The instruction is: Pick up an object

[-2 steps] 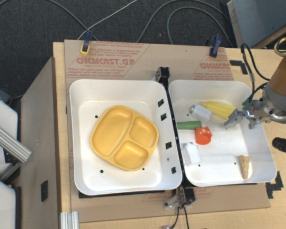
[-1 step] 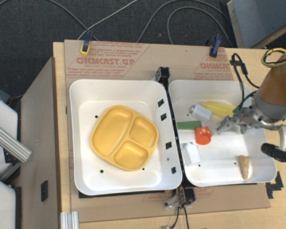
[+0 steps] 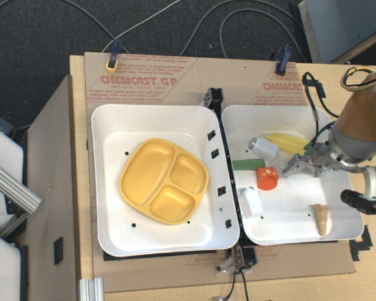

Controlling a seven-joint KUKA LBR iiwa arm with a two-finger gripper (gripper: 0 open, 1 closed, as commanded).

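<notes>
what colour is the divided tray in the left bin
Yellow, a warm mustard shade all over. The divided tray shows plainly in the camera view, lying in the left bin.

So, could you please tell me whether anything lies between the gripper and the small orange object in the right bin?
Nothing visible does. The gripper sits just right of the orange object, with bare bin floor between them. The green block lies on the object's far left side.

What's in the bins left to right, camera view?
Yellow divided tray in the left bin → white block → orange object → tan cone, all three in the right bin.
</notes>
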